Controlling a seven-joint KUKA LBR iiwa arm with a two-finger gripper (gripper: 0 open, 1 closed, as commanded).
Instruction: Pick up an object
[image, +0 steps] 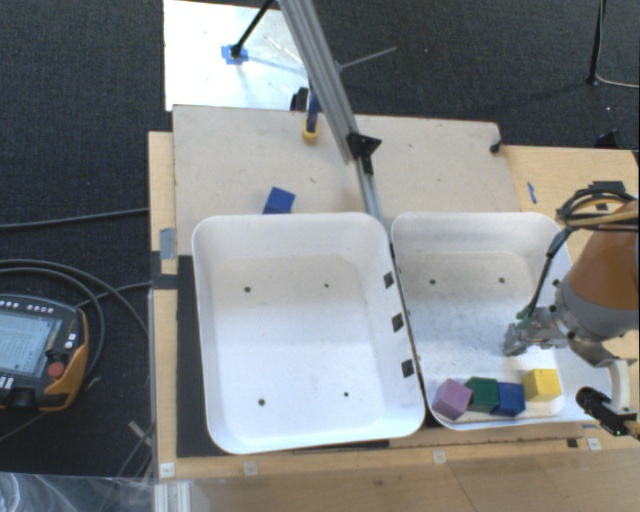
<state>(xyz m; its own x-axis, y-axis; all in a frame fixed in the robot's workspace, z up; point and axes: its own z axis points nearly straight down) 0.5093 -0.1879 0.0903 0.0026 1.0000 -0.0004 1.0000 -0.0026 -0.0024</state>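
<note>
Camera view, arm (600, 275) in from right, gripper (520, 338) low over right bin (470, 235), jaws' state unclear, blocks (495, 395) nearby

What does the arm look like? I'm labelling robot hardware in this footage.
The arm has a broad orange band over a grey wrist section, with black cables looping above it. The gripper is small, grey and metallic, and a black part juts out near the bin's lower right corner.

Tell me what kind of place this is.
Likely a robotics lab: a robot arm reaches over two white bins on a bench, and a teach pendant with cables lies on the carpet.
</note>
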